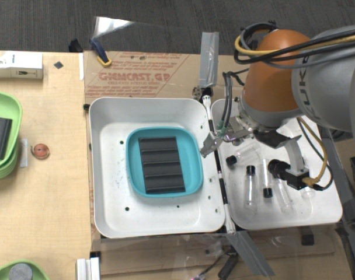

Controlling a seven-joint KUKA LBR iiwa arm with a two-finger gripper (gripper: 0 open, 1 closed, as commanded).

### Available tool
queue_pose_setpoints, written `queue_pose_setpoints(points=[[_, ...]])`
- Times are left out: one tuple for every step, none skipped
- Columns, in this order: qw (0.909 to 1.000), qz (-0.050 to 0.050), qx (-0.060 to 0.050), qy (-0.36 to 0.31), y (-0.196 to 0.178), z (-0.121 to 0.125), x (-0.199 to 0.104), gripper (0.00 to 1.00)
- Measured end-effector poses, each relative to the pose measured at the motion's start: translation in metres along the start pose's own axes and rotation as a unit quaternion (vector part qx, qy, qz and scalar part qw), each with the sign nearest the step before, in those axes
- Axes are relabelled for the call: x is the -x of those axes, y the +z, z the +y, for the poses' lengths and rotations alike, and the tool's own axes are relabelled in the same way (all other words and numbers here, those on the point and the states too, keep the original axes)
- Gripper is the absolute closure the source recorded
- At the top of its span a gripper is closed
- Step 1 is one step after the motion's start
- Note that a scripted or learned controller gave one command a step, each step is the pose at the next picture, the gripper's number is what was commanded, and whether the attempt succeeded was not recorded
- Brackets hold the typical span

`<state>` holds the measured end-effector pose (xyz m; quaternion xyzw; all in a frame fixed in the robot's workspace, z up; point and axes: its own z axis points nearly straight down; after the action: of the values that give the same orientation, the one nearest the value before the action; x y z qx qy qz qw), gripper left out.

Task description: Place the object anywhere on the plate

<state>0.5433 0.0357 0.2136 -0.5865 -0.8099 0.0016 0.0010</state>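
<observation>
Arm [294, 74]: reaching in from three o'clock, its orange band hanging over the right bin [317, 212].
Gripper [215, 140]: hovering at the seam between the two bins; whether it is wide or narrow, I cannot tell.
Plate [164, 162]: teal, sitting mid-left bin [101, 174], carrying a dark ridged block [161, 163].
Vials [250, 182]: clear, black-capped, lying loose in the right bin, at three o'clock from the plate.

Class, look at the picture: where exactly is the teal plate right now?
The teal plate lies in the middle of the left bin, a dark ribbed block on it; the gripper is at the bin's right rim.
</observation>
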Motion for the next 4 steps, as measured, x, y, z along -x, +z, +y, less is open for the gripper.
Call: queue_pose_setpoints(points=[[1.0,0.0,-0.001,-0.007,0.024,-0.017,-0.039,0.0],[1.0,0.0,0.0,0.006,0.023,-0.026,0.022,0.0],[1.0,0.0,0.0,0.009,0.023,0.006,-0.048,0.0],[0.9998,-0.001,0.0,0.018,0.023,0.031,0.013,0.0]])
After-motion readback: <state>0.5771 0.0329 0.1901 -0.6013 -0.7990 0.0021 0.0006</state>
